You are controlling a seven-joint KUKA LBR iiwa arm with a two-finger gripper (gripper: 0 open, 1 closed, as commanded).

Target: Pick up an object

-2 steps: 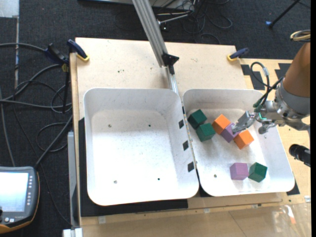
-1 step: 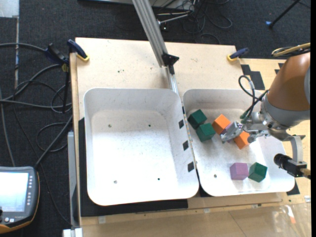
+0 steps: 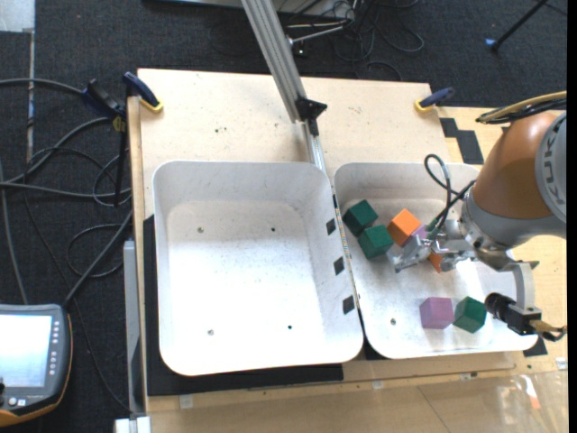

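Observation:
My gripper (image 3: 416,253) is low inside the right bin (image 3: 397,341), near its middle. An orange block (image 3: 405,225) lies just up and left of the gripper, almost touching it. Two dark green blocks (image 3: 361,215) (image 3: 376,240) sit to the left of the orange one. A small patch of orange (image 3: 437,262) and a bit of pink (image 3: 420,234) show right by the gripper body; I cannot tell what they belong to. Closer to the front of the bin lie a purple block (image 3: 436,312) and another green block (image 3: 470,315).
The left bin (image 3: 180,206) stands beside the right one, sharing a raised middle wall (image 3: 338,242). A slanted metal bar (image 3: 279,61) crosses above the back of the bench. The arm's orange-banded body (image 3: 523,188) hangs over the right bin's right side.

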